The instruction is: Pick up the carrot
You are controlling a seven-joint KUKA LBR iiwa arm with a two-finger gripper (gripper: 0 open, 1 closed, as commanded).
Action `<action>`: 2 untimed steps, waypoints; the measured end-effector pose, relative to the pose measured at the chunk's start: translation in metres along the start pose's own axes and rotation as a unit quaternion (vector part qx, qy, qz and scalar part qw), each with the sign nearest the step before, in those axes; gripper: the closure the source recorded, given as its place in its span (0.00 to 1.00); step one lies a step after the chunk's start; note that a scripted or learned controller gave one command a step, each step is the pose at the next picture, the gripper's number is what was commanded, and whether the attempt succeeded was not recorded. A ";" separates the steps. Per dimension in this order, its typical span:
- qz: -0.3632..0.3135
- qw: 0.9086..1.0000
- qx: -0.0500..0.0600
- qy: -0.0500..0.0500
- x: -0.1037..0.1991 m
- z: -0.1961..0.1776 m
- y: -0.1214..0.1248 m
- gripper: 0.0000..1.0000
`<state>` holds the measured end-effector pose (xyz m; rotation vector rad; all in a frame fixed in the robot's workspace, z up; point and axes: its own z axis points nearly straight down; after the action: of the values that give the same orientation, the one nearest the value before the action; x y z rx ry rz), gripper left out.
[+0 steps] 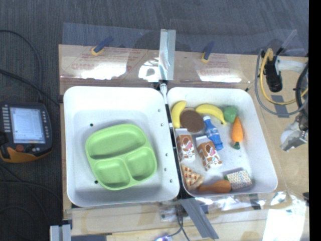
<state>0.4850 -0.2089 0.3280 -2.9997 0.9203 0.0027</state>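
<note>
Nothing is grasped yet: the carrot [237, 131] lies at right of centre in the right bin [264, 149], so the approach comes next, with the gripper's state impossible to tell

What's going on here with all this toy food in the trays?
A robot arm is meant to pick up the carrot, but nothing is being handled yet. The carrot lies untouched near the right wall of the right bin, among other toy food: two bananas, a small blue bottle, little cartons and a pizza slice. The left bin holds a green divided plate. Part of the arm sits at the right edge, outside the bins.
</note>
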 end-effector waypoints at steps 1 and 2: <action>-0.178 0.984 0.001 -0.002 0.033 0.042 -0.008 1.00; -0.200 0.980 0.002 -0.001 0.046 0.040 -0.086 1.00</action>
<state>0.5711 -0.1635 0.2880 -3.1184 0.3010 0.0037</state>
